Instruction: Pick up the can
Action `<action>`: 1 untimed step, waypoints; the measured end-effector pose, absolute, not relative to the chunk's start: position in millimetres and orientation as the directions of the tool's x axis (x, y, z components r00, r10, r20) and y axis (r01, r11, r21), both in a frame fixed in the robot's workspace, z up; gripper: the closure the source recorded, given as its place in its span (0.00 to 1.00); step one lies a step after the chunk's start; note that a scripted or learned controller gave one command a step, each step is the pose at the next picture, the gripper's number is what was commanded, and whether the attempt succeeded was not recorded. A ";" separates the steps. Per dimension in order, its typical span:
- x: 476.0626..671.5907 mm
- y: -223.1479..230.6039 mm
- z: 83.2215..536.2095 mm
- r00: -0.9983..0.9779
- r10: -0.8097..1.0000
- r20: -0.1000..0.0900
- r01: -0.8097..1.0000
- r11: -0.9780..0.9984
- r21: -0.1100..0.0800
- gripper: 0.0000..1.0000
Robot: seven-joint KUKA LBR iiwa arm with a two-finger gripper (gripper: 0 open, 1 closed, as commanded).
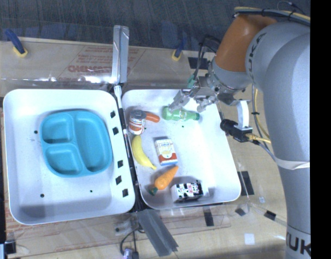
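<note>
**Crowded right bin, roomy left**

Wooden desk (pixel 57 55) carries two white bins. Left bin (pixel 19 161) holds a blue tray (pixel 76 143). Right bin (pixel 222 161) has bare floor on its right; the gripper (pixel 195 99), fingers spread, hovers above a green bottle (pixel 180 114). Can (pixel 136 121) stands upright against the left wall.

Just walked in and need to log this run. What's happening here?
The arm's gripper hangs over the right bin, just above the green bottle. The can it should pick up stands upright at the bin's left wall, apart from the gripper, near the banana.
</note>
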State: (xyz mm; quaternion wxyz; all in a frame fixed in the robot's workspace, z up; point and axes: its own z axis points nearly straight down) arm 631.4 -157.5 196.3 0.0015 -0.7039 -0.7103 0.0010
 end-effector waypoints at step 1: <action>657.5 -169.4 140.0 -0.308 0.951 0.001 0.951 0.308 -0.003 0.00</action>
